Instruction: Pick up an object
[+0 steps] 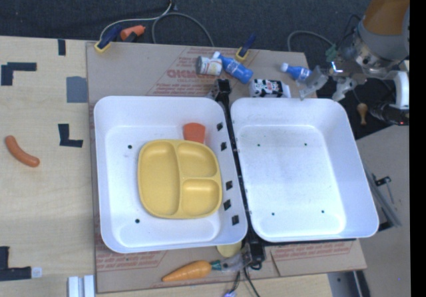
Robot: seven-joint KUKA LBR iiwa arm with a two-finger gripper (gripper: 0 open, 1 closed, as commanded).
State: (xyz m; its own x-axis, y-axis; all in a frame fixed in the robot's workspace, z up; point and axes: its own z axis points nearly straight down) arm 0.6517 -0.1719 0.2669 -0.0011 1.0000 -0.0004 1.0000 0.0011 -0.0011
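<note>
The pick has not begun, as far as can be judged. The claw (327,81) hangs above the far right corner of the right bin (346,129), its fingers spread apart with nothing between them. The things to pick lie in the left bin (106,156): a yellow divided plate (178,178) in the middle and a small orange block (194,132) touching its far edge. Still left: cross to the left bin, come down, close on something and lift.

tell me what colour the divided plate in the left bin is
Yellow; the divided plate shows plainly in the camera view.
</note>
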